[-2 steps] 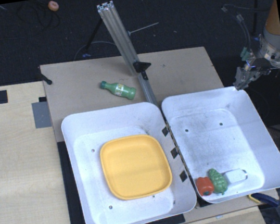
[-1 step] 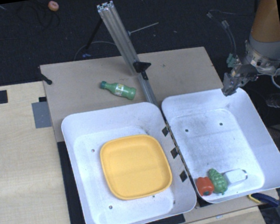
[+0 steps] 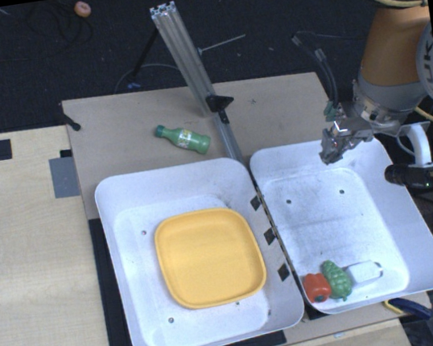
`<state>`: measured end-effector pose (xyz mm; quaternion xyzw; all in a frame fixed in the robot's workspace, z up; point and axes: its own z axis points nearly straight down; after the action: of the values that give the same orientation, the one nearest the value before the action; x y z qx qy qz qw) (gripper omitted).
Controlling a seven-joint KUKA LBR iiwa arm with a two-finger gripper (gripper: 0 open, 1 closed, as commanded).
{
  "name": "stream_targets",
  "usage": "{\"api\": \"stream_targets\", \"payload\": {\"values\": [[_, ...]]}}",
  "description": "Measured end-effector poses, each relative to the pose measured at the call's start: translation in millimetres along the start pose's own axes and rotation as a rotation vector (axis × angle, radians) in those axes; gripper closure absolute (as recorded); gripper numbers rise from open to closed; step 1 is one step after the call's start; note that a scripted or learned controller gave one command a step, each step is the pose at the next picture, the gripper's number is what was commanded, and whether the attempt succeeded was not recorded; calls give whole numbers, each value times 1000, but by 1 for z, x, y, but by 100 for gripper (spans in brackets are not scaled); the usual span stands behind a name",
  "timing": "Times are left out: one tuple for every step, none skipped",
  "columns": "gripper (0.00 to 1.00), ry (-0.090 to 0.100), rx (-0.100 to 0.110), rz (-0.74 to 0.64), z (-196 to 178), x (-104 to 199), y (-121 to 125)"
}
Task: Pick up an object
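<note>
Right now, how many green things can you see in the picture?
2. A green bottle lies on its side on the bench behind the left bin. A green toy sits in the near corner of the right bin, touching a red piece.

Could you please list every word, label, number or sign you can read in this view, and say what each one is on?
No text can be read here.
Green bottle: it has a pale label band, too small and blurred to read.
Yellow plate, both white bins, and the red, green and white items: no markings visible.
Arm and gripper: no legible lettering.
</note>
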<state>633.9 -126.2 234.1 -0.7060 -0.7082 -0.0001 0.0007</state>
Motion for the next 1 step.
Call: {"api": "stream_targets", "payload": {"values": [[100,0,-1,0,-9,47,-15]]}}
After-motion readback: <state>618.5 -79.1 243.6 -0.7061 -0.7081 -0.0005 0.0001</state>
